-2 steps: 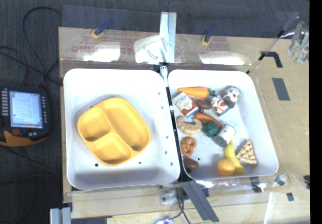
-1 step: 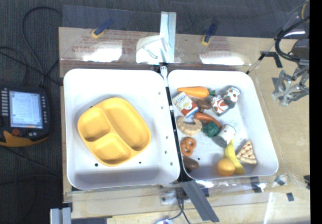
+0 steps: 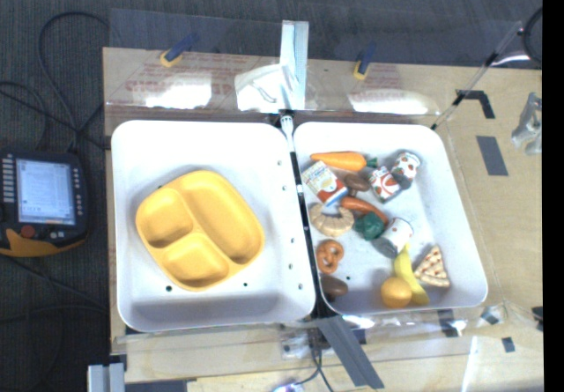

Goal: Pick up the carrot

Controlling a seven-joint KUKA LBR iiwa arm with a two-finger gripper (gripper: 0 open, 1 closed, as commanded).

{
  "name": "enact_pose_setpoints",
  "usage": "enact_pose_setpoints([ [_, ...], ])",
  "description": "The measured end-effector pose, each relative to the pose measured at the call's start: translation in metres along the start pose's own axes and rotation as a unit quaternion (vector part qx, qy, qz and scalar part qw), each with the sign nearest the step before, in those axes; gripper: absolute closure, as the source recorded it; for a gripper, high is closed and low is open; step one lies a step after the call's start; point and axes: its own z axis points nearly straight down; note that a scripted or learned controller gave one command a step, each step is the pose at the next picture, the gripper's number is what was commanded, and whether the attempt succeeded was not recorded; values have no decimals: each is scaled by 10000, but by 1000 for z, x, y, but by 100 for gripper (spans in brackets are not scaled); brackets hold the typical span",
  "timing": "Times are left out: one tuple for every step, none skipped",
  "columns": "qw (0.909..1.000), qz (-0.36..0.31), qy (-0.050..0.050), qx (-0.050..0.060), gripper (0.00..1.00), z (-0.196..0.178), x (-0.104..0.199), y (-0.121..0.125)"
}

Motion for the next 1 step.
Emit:
enact_pose_setpoints([
  [9854,-1701,-7,-8,100,-46,-1,-1],
])
